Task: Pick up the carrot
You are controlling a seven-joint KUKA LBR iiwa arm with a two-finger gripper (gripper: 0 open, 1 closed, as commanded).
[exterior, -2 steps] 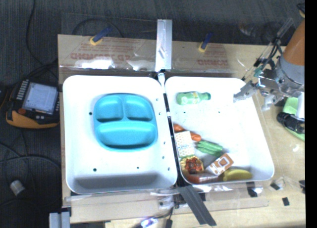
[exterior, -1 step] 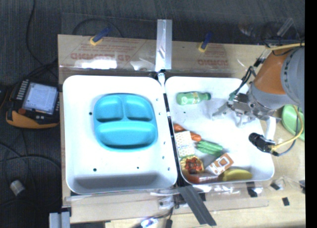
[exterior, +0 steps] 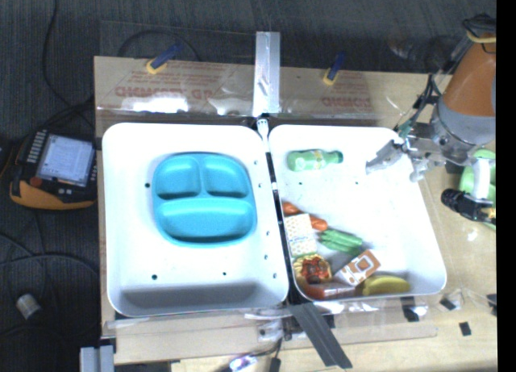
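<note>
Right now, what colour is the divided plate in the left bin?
The divided plate is light blue, clearest in the camera view, lying in the white left bin.

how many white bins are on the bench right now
2. The left bin holds a blue divided plate. The right bin holds a pile of toy food along its lower left, and the gripper hovers at its upper right.
</note>
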